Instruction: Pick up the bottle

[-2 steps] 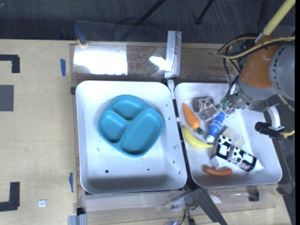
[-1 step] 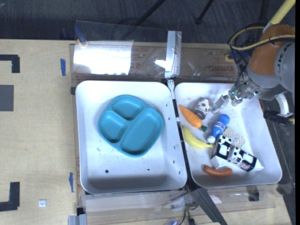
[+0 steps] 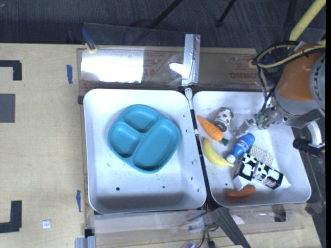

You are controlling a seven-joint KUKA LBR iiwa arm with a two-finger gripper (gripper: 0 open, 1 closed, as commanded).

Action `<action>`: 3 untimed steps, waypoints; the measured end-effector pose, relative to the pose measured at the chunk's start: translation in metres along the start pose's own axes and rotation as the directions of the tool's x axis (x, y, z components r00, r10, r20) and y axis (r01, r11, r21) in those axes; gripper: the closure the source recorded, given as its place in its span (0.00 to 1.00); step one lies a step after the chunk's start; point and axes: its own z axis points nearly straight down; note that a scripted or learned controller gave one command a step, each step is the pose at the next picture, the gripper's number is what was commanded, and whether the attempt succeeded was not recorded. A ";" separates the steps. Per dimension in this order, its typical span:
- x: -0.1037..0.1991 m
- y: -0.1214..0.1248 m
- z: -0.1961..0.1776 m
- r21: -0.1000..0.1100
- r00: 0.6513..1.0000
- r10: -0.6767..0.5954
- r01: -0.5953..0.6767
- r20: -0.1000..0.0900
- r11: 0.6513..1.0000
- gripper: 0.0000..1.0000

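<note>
Pale wooden worktop (image 3: 41, 154) carries 2 shallow white bins; left bin (image 3: 98, 190) holds a blue divided plastic plate (image 3: 144, 137). Right bin (image 3: 297, 182): small blue plastic bottle with white cap (image 3: 241, 146), lying tilted, touching a yellow toy banana (image 3: 215, 154) and a black-and-white patterned box (image 3: 260, 171); orange toy carrot (image 3: 210, 128) near. Gripper (image 3: 265, 119) near bottle's upper right; cannot tell jaws' state. Risk: crowding neighbours may deflect jaws, bottle may roll.

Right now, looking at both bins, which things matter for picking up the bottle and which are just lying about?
Belongs to the job:
- blue bottle, lying in the right bin
- tool, above that bin's upper right part

Just lying about:
- carrot
- banana
- sausage
- black-and-white patterned box
- blue divided plate in the left bin
</note>
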 end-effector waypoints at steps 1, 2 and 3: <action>0.024 -0.047 -0.001 -0.001 0.998 0.070 -0.070 0.000 0.998 0.00; 0.049 -0.064 -0.002 -0.003 0.996 0.085 -0.085 0.001 0.996 0.00; 0.081 -0.065 -0.002 -0.004 0.991 0.133 -0.133 0.001 0.991 0.00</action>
